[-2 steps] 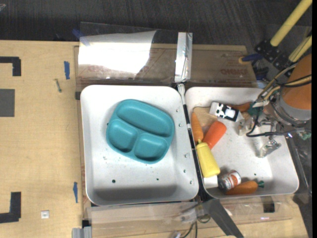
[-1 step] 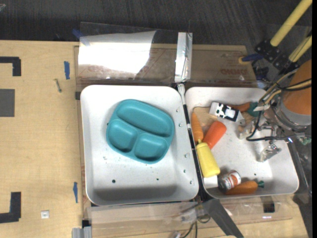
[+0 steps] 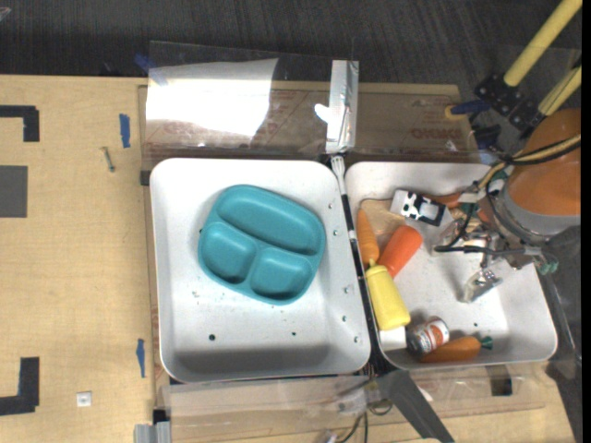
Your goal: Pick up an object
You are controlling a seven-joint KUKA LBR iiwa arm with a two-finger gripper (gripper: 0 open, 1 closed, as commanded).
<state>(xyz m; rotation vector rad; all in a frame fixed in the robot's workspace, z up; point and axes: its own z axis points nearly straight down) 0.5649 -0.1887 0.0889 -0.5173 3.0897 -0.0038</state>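
Note:
The right bin [image 3: 531, 326] holds several small things. A yellow bottle [image 3: 388, 298] lies along its left wall. An orange carrot-like piece [image 3: 400, 247] and a thinner orange stick [image 3: 367, 233] lie just above it. A black-and-white toy [image 3: 417, 208] sits near the bin's far edge. A small can [image 3: 428, 335] and a carrot with a green top [image 3: 459, 347] lie at the near edge. My gripper [image 3: 478, 284] hangs over bare bin floor right of the orange piece and above the can. Nothing shows in its grasp.
The left bin [image 3: 185, 321] holds a teal divided plate [image 3: 261, 243]. A raised divider wall [image 3: 355, 275] runs between the bins. The arm's orange band [image 3: 547, 169] and loose cables [image 3: 471, 229] stand over the right bin's far right corner. A clear plastic sheet [image 3: 231, 104] stands behind the bins.

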